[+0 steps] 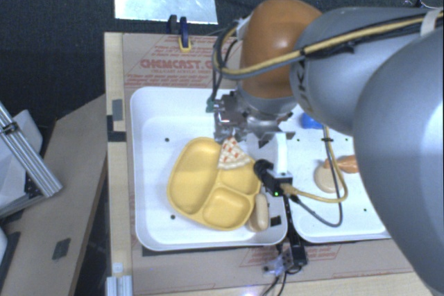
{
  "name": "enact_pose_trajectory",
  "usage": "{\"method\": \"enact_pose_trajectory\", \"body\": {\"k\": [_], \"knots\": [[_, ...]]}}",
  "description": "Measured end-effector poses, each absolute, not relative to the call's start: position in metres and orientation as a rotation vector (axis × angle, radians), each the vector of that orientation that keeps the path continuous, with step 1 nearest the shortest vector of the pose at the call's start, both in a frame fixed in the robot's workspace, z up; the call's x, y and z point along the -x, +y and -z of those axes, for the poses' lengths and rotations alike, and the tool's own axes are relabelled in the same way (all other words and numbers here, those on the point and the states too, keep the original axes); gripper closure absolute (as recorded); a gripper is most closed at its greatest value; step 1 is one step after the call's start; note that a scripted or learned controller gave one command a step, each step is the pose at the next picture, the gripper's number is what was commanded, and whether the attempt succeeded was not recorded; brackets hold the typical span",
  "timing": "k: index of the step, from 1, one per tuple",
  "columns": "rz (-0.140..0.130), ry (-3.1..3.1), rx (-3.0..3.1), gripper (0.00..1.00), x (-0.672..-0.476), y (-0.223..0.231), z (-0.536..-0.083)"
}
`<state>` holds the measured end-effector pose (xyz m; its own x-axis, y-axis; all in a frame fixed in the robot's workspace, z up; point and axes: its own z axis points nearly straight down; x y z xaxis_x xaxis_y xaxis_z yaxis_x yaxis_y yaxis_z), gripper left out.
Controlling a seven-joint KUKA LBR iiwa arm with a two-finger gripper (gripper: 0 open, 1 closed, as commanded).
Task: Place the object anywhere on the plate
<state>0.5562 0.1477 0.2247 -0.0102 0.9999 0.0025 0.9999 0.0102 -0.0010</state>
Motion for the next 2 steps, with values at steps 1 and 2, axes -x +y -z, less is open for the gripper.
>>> {"method": "enact_pose_trajectory", "body": {"k": [1,2], "knots": [[0.000,-2.222,2.220,1.00,-0.5427,0.1385,-0.2330],[0.000,-2.222,2.220,0.00,-0.5431,0.1386,-0.2327]]}}
